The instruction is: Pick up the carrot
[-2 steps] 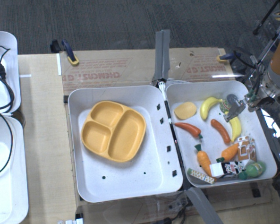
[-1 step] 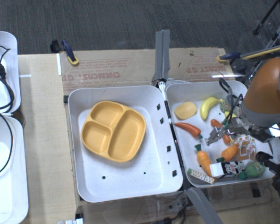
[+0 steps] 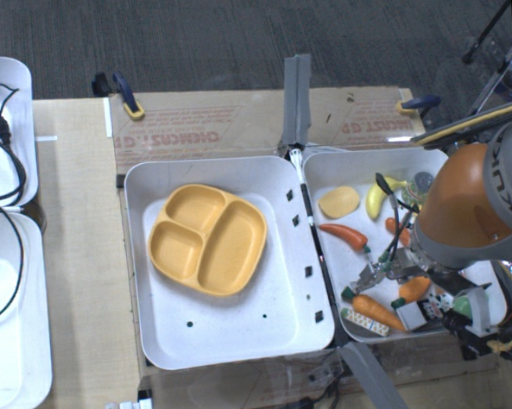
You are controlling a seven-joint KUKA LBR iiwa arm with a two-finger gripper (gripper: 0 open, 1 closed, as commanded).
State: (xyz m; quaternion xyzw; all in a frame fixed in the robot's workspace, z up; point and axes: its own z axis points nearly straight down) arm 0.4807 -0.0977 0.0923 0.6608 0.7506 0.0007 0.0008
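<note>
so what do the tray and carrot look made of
Tray: seemingly moulded plastic, matte yellow-orange, with soft rounded compartment edges and an even colour. Carrot: probably toy plastic, smooth and uniformly orange, though too small to be sure.

We see two white bins [image 3: 148, 275] on a pale wooden bench [image 3: 77, 253]. One bin carries a plain yellow-orange divided plate [image 3: 208, 238]. The other carries an orange carrot [image 3: 377, 310], a red pepper [image 3: 343, 234], a yellow banana [image 3: 375, 201] and a pale yellow round piece [image 3: 339, 202]. The arm [image 3: 464, 204] is grey with an orange band.
</note>
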